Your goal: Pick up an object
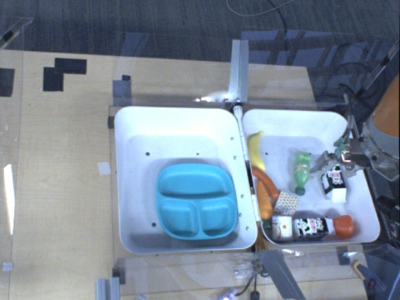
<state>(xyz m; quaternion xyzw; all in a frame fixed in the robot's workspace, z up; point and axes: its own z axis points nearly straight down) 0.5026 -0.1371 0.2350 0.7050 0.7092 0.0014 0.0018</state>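
Note:
My gripper (338, 164) hangs over the right side of the right bin (312, 119), its fingers spread open with nothing held between them. Just below it lies a small black-and-white object (334, 181) on a white block (339, 195). To its left a green bottle (302, 171) lies on the bin floor. A yellow banana (255, 151) and an orange carrot-like piece (267, 191) rest along the bin's left wall. Along the front wall lie a small jar (282, 227), a black-and-white bottle (311, 226) and a red piece (344, 225).
The left bin (137, 130) holds a blue divided plate (196, 199). A small checkered piece (287, 201) lies near the carrot. A metal post (239, 70) stands behind the seam between the bins. The arm (384, 130) comes in from the right.

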